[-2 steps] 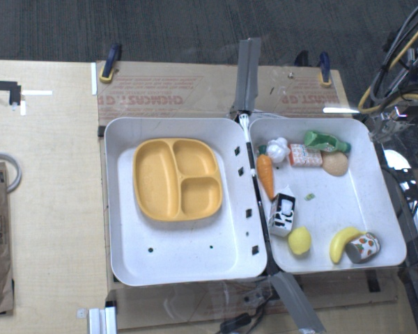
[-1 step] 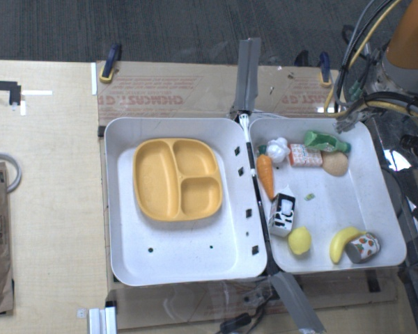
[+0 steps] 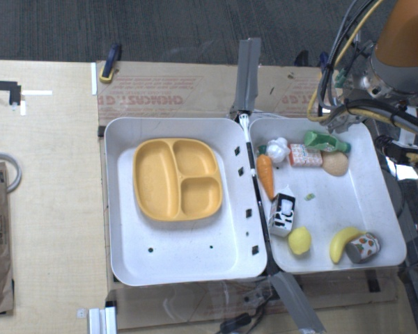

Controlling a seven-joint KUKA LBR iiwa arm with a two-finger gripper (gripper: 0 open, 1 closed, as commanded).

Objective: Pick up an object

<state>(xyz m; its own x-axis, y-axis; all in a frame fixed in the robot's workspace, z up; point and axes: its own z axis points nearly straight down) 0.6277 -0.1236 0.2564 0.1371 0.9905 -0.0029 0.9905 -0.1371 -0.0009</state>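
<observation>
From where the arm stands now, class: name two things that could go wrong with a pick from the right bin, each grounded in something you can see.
1. The carrot lies against the right bin's left wall, so a finger may hit that wall.
2. The green item, red-and-white box and potato sit bunched at the far edge; closing on one could nudge or catch a neighbour.

The arm (image 3: 397, 40) is seen at the upper right corner, its orange band uppermost and the grey wrist section beneath it. Black and yellow cables are looped along its left side. The wrist is angled downward and leftward; the claw cannot be made out
</observation>
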